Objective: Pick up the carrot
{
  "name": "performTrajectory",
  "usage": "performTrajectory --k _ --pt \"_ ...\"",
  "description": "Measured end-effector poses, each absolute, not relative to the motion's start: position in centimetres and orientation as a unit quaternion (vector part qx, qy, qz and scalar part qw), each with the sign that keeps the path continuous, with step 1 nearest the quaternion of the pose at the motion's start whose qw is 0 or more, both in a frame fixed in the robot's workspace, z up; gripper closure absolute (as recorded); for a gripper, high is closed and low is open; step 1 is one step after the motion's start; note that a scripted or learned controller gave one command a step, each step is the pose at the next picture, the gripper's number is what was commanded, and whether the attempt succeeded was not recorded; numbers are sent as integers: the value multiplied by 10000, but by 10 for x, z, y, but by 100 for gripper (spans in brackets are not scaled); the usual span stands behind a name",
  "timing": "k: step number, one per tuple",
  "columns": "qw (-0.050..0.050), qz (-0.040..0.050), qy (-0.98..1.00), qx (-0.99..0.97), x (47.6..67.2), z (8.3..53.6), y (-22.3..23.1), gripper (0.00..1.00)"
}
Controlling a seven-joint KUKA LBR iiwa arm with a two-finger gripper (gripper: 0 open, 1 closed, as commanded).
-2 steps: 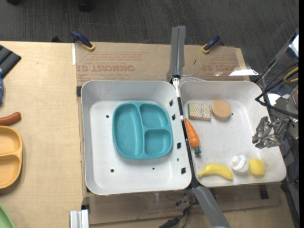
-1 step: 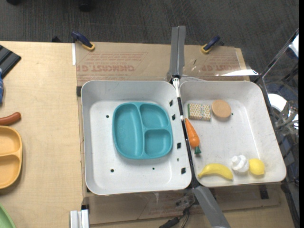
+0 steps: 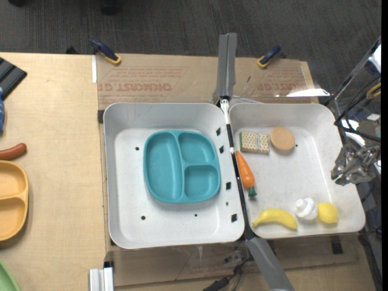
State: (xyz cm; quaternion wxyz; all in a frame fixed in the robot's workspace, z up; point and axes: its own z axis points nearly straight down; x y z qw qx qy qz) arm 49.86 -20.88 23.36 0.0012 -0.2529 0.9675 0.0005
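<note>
One carrot [image 3: 245, 171], one banana [image 3: 275, 219], one lemon [image 3: 327, 213]; jaws state: cannot tell.

dark grey carpet [image 3: 182, 14] fills the top of the frame, with black chair wheels [image 3: 109, 6] at upper left. a pale wooden table [image 3: 51, 150] occupies the left side, and brown cardboard [image 3: 163, 80] lies at centre top.

Carrot [image 3: 245, 170] against right bin's [image 3: 285, 109] left wall — gripper [image 3: 350, 168] well apart
</note>
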Motion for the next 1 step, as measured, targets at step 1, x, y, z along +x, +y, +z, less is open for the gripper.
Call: performTrajectory --k 1 --pt "23 -3 9607 -2777 498 245 -221 100"
